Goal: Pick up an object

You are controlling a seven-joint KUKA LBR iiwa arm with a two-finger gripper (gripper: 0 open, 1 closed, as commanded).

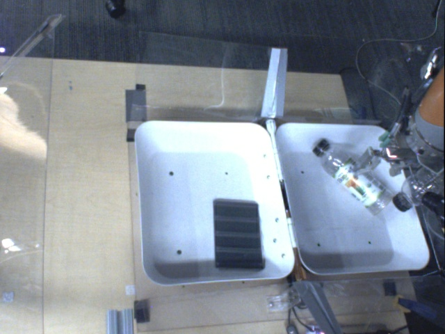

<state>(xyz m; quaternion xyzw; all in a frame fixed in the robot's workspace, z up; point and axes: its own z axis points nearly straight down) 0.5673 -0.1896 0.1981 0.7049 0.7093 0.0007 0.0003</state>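
— What lies around you, starting at the near edge of the desk (76, 186)?

— Nearest, in the left bin (201, 200), a black ribbed block (238, 233) lies flat by that bin's near wall, toward its near right corner. It is well apart from me, with the two bins' touching walls between us. Past it the left bin's floor is bare white up to its far wall.

— And on your side?

— The right bin (348, 245) has open floor along its near wall and near left corner. My arm comes over its right wall, so that edge is crowded.

— Where is the thing to pick?

— A clear plastic bottle (351, 176) with a dark cap lies on its side across the middle of the right bin, cap toward the far left corner, base toward the right wall. A coloured label shows through it.

— Your fingers (386, 160)?

— They sit at the bottle's right end, near the base. Whether they are wide or narrow, I cannot tell.
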